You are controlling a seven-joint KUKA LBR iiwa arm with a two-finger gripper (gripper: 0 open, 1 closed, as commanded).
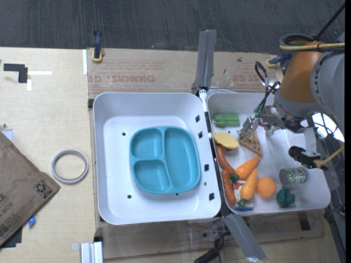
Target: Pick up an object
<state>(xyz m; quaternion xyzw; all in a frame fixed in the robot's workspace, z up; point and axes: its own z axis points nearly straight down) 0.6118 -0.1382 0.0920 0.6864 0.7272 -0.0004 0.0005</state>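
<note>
Cardboard (22, 188) sits at your far left on the bench, with a roll of tape (69, 165) just to its right. Move right and you reach the left bin (107, 147), which carries a teal divided plate (165, 160) in its middle and nothing else you need to mind.

Cross the divider and you come to the right bin (312, 201), where the pickable things lie. Along its left wall you see a long sausage (224, 169), with a yellow bun-like piece (226, 141) at its far end and a green pod (226, 119) farther back still. Two carrots (248, 175) lie near the middle, toward the near side, with an orange (266, 187) just to their right. A brown triangular wedge (252, 143) lies in the middle of the bin.

The gripper (248, 129) hangs at the far edge of that wedge, its tips pointing left and down, touching or almost touching it; you cannot tell which. How wide the pincer stands cannot be told from this angle. Nothing is visibly held.

Right of the wedge, near the right wall, you find a small can (293, 175) on its side and a broccoli piece (285, 197) just nearer than it.
</note>
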